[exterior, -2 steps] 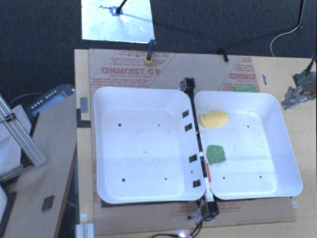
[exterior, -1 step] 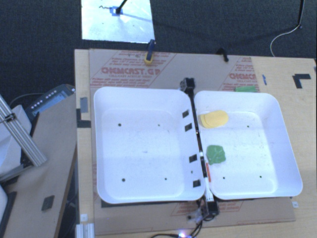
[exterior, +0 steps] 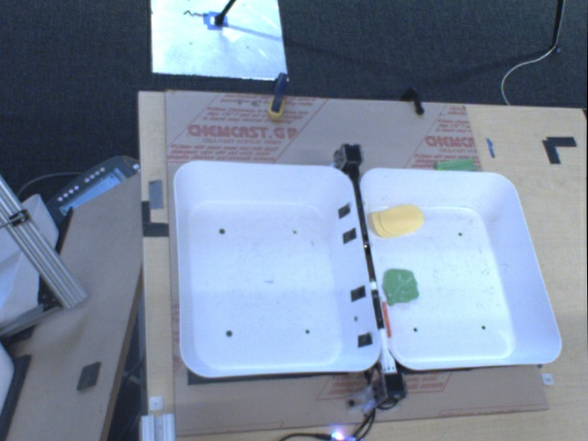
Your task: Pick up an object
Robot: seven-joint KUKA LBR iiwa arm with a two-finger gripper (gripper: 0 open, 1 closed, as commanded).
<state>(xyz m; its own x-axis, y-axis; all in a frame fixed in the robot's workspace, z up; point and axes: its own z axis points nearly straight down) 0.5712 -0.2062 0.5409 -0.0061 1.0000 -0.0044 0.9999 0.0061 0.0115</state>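
Your wooden bench [exterior: 230,122] carries 2 shallow white plastic bins. The right bin [exterior: 528,274] holds 2 things near its left wall: a flat yellow oval object [exterior: 397,220] and, below it, a crumpled green lump [exterior: 400,286]. The left bin [exterior: 266,191] sits alongside.

1. Both bins, the left bin [exterior: 266,265] and the right bin [exterior: 459,274], are plain white, dotted with a few small dark specks.
2. The yellow object [exterior: 397,220] is a pale, even yellow.
3. The green object [exterior: 400,286] is a mid green.
4. The table [exterior: 514,145] is light tan with faded red lettering.
5. The floor [exterior: 73,62] is dark blue-grey.
6. The metal sheet [exterior: 216,26] is a shiny silver-grey.
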